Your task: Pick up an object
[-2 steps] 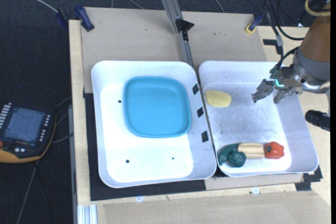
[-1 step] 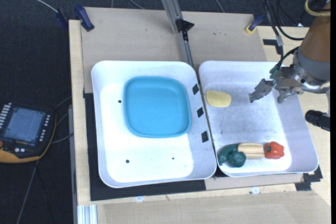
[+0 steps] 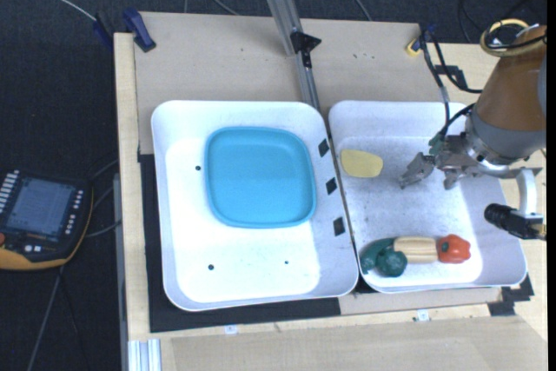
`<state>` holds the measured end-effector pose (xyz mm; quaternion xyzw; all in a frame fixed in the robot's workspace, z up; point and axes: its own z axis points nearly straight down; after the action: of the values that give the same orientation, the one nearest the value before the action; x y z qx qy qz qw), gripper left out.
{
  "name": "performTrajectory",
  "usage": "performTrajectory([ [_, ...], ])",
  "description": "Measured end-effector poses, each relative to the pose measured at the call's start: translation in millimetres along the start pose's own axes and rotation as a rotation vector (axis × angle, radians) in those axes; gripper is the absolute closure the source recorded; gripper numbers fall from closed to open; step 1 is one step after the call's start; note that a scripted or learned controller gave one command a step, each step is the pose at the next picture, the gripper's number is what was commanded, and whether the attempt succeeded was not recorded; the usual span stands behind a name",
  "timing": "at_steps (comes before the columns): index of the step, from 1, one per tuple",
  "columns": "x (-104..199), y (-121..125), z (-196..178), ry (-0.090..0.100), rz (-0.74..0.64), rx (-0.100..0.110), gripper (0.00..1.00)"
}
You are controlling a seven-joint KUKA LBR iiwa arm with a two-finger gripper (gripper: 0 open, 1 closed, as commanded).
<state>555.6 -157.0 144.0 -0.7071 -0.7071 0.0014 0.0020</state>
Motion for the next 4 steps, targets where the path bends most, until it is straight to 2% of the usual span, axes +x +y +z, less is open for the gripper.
performTrajectory([
  [1,0.3,-0.9,50.7,0.000,0.000,-0.001,0.00],
  [2,0.1,0.6,37.6,-0.001,0.000,-0.006,1.00],
  [3,-9.5,-2.9,-15.9,-0.002,0.000,-0.010,1.00],
  [4,-5.6,-10.2,-73.4,-0.002,-0.001,-0.010,1.00],
])
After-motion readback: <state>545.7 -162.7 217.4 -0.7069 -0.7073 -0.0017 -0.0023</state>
